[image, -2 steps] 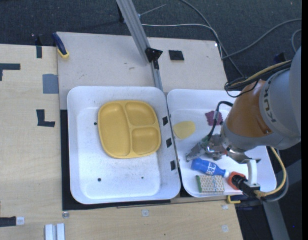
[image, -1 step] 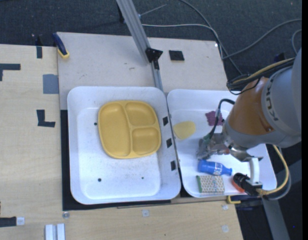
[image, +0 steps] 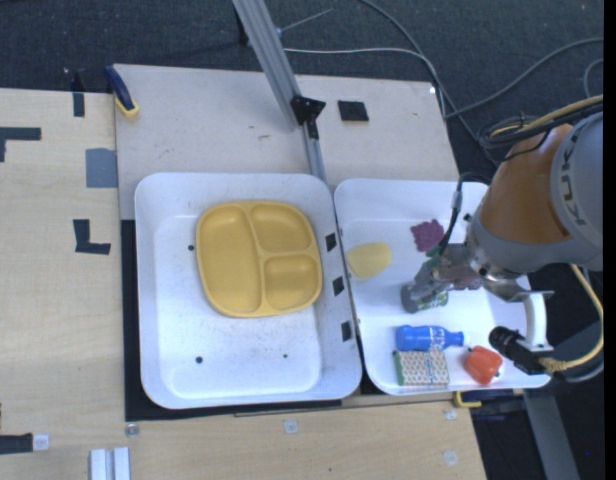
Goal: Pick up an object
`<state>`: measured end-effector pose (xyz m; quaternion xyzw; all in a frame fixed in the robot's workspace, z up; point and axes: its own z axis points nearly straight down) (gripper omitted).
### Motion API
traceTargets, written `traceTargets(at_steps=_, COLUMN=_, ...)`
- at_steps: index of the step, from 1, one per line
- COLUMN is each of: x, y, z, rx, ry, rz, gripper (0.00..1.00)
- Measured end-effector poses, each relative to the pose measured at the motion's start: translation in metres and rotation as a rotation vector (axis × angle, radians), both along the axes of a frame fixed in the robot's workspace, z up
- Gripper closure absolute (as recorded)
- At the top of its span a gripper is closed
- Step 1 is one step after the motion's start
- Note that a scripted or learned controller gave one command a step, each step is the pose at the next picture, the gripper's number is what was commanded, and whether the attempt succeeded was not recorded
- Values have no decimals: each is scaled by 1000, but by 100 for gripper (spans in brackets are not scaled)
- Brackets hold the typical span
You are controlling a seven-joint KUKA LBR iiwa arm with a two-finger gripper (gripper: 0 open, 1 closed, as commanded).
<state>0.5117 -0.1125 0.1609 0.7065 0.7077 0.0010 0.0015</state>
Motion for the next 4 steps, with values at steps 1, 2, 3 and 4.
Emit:
traceTargets(at_steps=1, x=3, y=4, z=43, rx=0, ry=1, rz=1, gripper=100)
traceTargets(at_steps=2, x=4, y=5, z=63, rx=1, ry=3, rz=0, gripper=100)
traceTargets(at_steps=3, x=9, y=51, z=64, rx=2, ry=5, rz=5, gripper=100)
traceTargets(at_steps=4, x=7, y=100, z=53, rx=2, ry=6, rz=5, gripper=100)
